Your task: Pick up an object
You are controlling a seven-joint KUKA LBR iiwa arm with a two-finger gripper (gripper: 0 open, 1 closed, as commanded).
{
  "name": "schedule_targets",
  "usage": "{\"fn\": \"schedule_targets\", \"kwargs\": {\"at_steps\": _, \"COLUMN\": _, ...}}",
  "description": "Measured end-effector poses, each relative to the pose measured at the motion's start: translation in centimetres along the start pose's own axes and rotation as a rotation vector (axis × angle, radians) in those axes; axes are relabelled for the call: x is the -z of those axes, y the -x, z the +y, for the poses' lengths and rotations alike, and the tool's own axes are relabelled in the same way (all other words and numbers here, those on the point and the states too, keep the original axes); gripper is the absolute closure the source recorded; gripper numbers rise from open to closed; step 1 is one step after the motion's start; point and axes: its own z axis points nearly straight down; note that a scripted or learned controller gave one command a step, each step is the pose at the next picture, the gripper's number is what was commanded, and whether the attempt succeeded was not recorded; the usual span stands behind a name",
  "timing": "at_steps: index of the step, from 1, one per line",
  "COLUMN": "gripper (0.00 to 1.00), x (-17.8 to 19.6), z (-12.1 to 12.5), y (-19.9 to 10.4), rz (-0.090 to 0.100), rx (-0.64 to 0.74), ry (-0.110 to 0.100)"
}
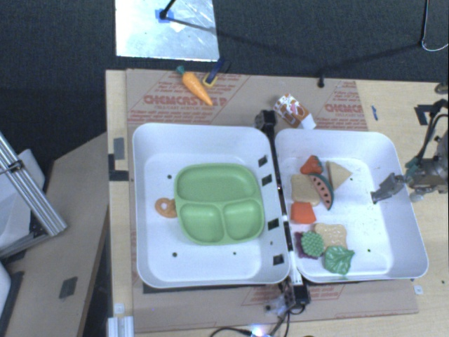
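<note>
The right bin (393, 248) holds a cluster of toy food along its left side: a red piece (311, 166), a beige wedge (339, 173), a watermelon slice (324, 191), a tan bread slice (303, 186), an orange block (303, 212), a cracker (331, 233), a purple and green piece (309, 244) and a green leaf (338, 260). My gripper (385, 188) hangs over the right side of this bin, well to the right of the food and apart from it. Nothing shows in its grasp.
The left bin (151, 153) carries a green divided plate (217, 203) and a small pretzel (166, 207). Behind the bins, on the cardboard, lie a toy carrot (196, 88) and a small packet (292, 110). A foil sheet (166, 20) lies farther back.
</note>
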Motion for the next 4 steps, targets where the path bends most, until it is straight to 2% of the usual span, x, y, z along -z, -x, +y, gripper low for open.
{"fn": "schedule_targets", "kwargs": {"at_steps": 1, "gripper": 0.0, "x": 0.5, "z": 0.2, "y": 0.0, "rz": -0.003, "rx": 0.003, "ry": 0.01}}
{"fn": "schedule_targets", "kwargs": {"at_steps": 3, "gripper": 0.0, "x": -10.4, "z": 0.7, "y": -2.1, "rz": 0.0, "rx": 0.001, "ry": 0.006}}
{"fn": "schedule_targets", "kwargs": {"at_steps": 4, "gripper": 0.0, "x": -15.1, "z": 1.4, "y": -1.7, "rz": -0.001, "rx": 0.001, "ry": 0.006}}
